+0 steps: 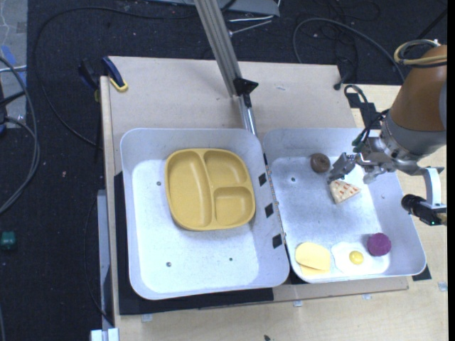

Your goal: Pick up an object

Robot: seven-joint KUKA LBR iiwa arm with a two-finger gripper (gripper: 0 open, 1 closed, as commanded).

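Observation:
The right bin (306,212) holds several small items. A tan wedge with red spots, like a pizza slice (345,191), lies near its middle right. A brown round piece (320,163) sits just up and left of it. Along the front edge lie a yellow oval piece (313,256), a fried-egg toy (353,257) and a purple ball (379,244). My gripper (354,170) hangs just above the wedge's far edge, right of the brown piece. It is open, with nothing between its fingers.
The left bin (149,261) bears a yellow divided plate (210,189). A metal pole (222,41) slants up from between the bins. Black clips (269,208) line the seam between them. The arm's orange band (419,98) rises at the right.

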